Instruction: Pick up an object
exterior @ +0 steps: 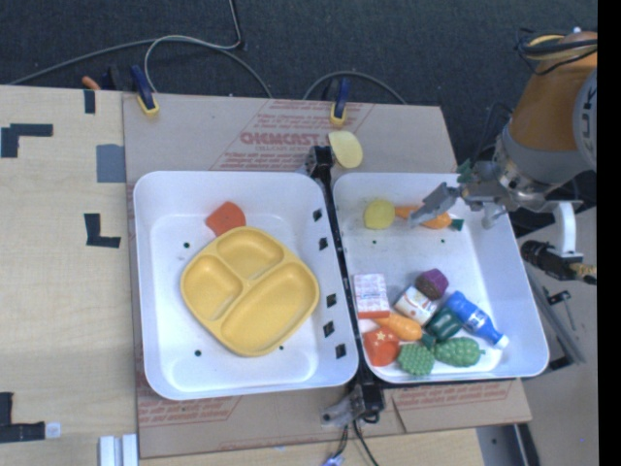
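So far, nothing lifted: we log the hand [434,212] spread wide, unladen, low over the right bin [505,289] beside the orange carrot [441,221]; grasp outstanding.

The right bin [505,289] is bare through its middle and along its far right wall. A lemon [378,214] and a carrot [439,221] lie near its far edge, and toys [427,328] crowd its near edge. In the left bin [155,260], a yellow tray [249,289] fills the centre with an orange piece [225,217] touching it, leaving bare margins.
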`<state>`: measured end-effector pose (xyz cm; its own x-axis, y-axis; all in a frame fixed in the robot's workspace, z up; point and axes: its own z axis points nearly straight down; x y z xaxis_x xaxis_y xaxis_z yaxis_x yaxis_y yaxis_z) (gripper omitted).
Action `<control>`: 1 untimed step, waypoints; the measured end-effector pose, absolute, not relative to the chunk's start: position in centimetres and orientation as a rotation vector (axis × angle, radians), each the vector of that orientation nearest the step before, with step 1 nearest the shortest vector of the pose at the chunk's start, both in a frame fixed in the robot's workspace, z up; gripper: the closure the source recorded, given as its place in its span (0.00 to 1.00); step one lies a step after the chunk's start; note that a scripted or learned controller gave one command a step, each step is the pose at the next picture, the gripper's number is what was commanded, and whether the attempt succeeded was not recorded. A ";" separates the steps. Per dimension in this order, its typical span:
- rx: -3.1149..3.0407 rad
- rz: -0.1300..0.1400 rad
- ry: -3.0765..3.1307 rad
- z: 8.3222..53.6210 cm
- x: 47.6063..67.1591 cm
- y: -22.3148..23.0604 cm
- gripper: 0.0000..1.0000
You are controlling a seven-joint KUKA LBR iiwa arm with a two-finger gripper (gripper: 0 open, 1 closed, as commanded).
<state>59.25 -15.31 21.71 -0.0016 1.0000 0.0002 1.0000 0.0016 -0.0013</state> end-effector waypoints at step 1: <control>-2.221 0.000 -2.222 8.6 54.7 -17.7 0.00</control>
